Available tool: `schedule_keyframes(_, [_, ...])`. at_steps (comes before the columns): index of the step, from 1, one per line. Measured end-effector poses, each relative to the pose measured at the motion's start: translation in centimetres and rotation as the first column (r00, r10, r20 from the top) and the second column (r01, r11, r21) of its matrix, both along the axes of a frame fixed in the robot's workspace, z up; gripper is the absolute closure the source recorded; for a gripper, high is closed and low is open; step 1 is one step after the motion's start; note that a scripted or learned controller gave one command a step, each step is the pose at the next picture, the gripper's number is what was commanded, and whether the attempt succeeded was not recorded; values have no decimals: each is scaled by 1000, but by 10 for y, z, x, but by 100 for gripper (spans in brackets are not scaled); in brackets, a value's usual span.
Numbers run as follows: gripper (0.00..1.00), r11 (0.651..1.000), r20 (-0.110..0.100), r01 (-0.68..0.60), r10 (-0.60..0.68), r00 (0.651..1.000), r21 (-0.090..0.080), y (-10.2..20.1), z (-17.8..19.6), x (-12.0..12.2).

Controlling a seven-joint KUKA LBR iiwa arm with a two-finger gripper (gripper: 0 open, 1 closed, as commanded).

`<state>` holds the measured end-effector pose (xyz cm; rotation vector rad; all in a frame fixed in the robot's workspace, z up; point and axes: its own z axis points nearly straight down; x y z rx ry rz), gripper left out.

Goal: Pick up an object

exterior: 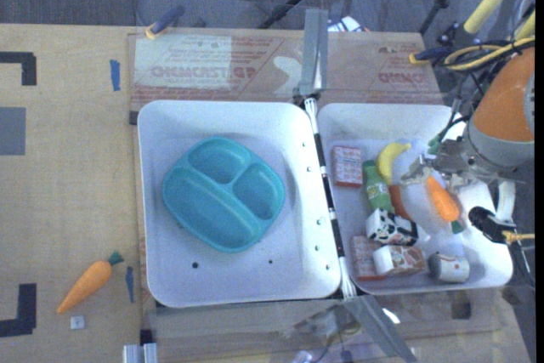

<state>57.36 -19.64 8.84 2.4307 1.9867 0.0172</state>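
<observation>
arm (510, 110): cut off at right edge | hand (442, 166): fingers unclear

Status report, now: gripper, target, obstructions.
Gripper down in right bin, fingers unclear. Orange carrot right beside it, grasp unconfirmed. Crowded: banana, green bottle, cow toy close by.

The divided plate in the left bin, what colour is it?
Turquoise blue all over; the plate shows clearly in the overhead camera view.

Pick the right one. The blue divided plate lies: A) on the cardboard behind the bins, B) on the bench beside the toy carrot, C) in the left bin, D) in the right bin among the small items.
C: the blue divided plate rests on the floor of the left bin, apart from the cluttered right bin.
</observation>
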Motion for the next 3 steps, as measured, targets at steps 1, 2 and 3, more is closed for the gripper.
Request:
schedule_keyframes(1, [0,1000,0,0,0,1000,0,0,0,0])
schedule_keyframes(2, [100,1000,1,1,-1,1000,-4,-2,10,0])
schedule_keyframes(3, [100,995,-10,103,-103,995,-5,122,144,22])
